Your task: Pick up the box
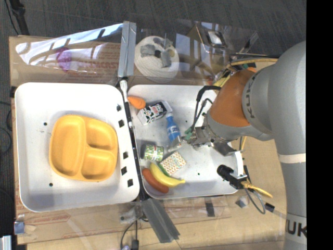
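Note:
A small black-and-white box (153, 112) lies in the right bin (208, 178) near its back left, next to an orange carrot (137, 102). A second, flat box with a green-and-red check pattern (174, 162) lies nearer the front, beside a banana (166, 175). My gripper (189, 137) is low over the middle of the right bin, just right of a blue bottle (173, 129) and above and right of the checkered box. The grey wrist and orange band (231, 105) hide most of the gripper. Nothing can be made out held in it.
A green can (154, 151) and a red sausage (154, 182) lie at the right bin's left side. The left bin (31, 191) holds a yellow divided tray (83, 147). A roll of white rope (156, 56) sits behind the bins.

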Available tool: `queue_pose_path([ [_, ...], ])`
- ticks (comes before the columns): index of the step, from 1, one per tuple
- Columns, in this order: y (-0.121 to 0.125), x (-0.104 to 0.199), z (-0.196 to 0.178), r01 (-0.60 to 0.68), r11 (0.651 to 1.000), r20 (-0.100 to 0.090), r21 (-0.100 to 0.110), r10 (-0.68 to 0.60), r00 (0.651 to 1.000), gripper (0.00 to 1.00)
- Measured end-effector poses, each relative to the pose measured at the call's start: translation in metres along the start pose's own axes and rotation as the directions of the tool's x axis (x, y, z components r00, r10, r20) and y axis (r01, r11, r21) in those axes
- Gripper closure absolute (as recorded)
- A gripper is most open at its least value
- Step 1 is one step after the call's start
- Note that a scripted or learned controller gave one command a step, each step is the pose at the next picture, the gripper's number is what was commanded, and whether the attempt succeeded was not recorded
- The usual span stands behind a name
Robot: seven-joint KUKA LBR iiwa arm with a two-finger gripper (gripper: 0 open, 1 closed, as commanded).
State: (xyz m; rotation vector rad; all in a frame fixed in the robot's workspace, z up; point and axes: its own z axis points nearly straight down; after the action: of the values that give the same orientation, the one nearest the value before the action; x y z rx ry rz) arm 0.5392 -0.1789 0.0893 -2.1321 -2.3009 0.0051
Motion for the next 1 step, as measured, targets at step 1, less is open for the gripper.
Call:
queue_pose_path([
  [1, -0.0452, 0.0830, 0.0012, -0.146, 0.989, -0.001, 0.002, 0.146, 0.989, 0.00],
])
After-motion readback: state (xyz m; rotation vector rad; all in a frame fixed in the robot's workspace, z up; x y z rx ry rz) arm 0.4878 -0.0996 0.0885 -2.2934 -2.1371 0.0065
